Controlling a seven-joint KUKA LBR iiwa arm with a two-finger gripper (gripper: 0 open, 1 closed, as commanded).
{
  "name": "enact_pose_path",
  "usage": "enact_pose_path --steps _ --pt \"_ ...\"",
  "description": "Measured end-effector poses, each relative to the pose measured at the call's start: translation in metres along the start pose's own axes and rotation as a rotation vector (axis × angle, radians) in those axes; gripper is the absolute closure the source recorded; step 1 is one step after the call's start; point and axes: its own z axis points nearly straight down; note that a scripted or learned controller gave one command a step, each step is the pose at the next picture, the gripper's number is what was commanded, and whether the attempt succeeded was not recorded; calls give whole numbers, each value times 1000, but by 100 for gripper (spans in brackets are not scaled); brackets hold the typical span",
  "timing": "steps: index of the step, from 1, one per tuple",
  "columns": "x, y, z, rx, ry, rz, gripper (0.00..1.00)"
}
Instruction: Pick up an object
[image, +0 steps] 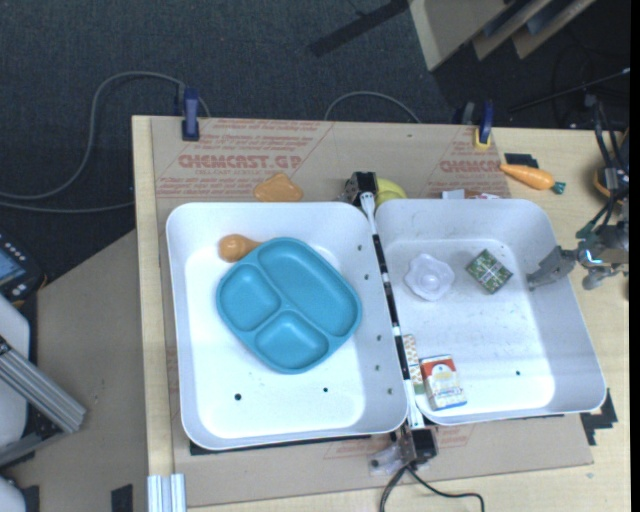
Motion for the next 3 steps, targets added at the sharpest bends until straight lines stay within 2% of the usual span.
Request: enact_pose_path --steps 1,2,3 --pt "40 50 143 4 4 -6 0" --pt "76 110 135 -6 -1 -5 0" --pt "73 108 122 -8 -2 -2 100"
